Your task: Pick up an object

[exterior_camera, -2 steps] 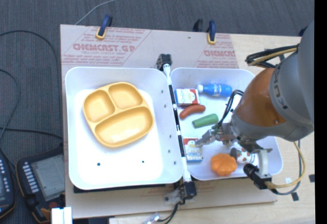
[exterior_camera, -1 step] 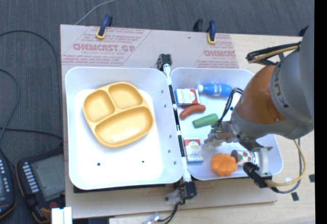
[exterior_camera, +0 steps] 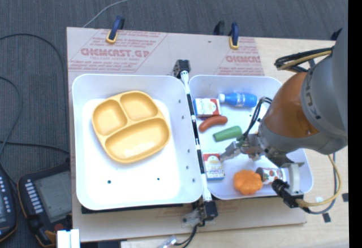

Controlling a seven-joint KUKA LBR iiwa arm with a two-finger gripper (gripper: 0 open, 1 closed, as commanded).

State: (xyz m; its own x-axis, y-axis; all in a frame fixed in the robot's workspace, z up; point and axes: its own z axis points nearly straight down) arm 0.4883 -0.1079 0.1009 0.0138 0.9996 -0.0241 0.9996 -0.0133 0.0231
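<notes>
**Inspector:** Dark carpet surrounds the bench point(exterior_camera: 113, 52), which is a board clamped at its far edge and carrying two shallow white bins side by side. The left bin point(exterior_camera: 93, 185) holds a yellow divided plate point(exterior_camera: 131, 125). The right bin point(exterior_camera: 266, 82) holds the loose goods.

**Clerk:** What goods, and where?

**Inspector:** A blue bottle point(exterior_camera: 237, 99) lies at the far side, with a red-and-white carton point(exterior_camera: 207, 107) beside it. A sausage point(exterior_camera: 212, 123) is just nearer, then a green piece point(exterior_camera: 227, 133). A second small carton point(exterior_camera: 214, 165) sits by the divider, and an orange fruit point(exterior_camera: 248, 182) lies at the near side next to a sachet point(exterior_camera: 271, 174).

**Clerk:** And the hand?

**Inspector:** The hand point(exterior_camera: 231, 152) is low in the right bin, between the green piece and the second carton. Its fingers point(exterior_camera: 225, 154) appear parted a little, though the wrist shades them and I would not swear to it. Nothing lies between them, so no object is picked yet.

**Clerk:** Risks?

**Inspector:** In my judgement the hand sits in a gap, so closing there may catch nothing. A slight drift could push the green piece against the sausage, or tip the carton against the divider. The crowded items may also lead to a double grasp.
</notes>
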